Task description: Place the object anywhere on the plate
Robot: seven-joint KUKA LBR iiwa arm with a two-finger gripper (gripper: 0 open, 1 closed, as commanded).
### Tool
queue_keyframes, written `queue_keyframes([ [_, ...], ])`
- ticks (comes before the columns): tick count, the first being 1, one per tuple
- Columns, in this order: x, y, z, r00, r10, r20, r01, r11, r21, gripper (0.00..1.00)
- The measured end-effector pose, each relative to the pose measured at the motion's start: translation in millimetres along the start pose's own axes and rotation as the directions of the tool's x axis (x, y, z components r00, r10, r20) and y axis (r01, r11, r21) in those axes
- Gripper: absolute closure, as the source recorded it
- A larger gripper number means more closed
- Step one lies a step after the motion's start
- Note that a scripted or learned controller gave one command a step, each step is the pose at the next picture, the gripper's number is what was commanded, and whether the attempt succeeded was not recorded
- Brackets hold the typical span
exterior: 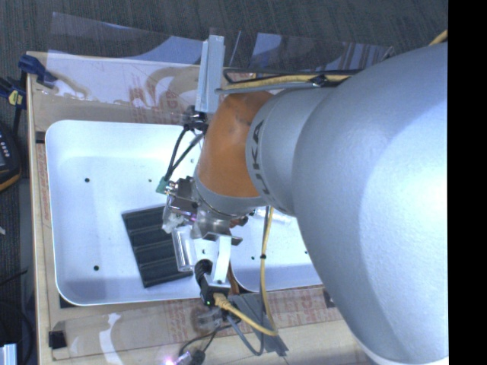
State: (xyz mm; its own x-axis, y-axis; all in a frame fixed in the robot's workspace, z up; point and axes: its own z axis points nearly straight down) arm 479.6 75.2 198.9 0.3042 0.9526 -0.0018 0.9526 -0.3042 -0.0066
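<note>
My arm (319, 166) comes in from the right and hangs low over the left bin (76, 204), so that my wrist covers the middle of the bench. My claw (183, 242) is just at the right edge of a dark ribbed plate (156, 245), which lies flat and a little turned on the bin floor, toward the near wall. I believe this is the plate from the task, because nothing else in the bin looks like one.

If my claw is apart or together, I cannot tell: my own wrist and the cables (262, 257) hide that part. For the same reason I cannot say where the object is. It may be under my wrist or in my claw, but I see nothing there that I could name.

I judge that I am placed here to bring something down on the plate. My claw stands at the plate's edge, not over its middle, so an object let go here could land partly off it.
</note>
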Motion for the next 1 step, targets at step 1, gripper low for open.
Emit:
queue_keyframes([
  [1,83.7,-32.4,66.1,0.989,0.148,0.002,-0.148,0.989,0.002,1.0],
])
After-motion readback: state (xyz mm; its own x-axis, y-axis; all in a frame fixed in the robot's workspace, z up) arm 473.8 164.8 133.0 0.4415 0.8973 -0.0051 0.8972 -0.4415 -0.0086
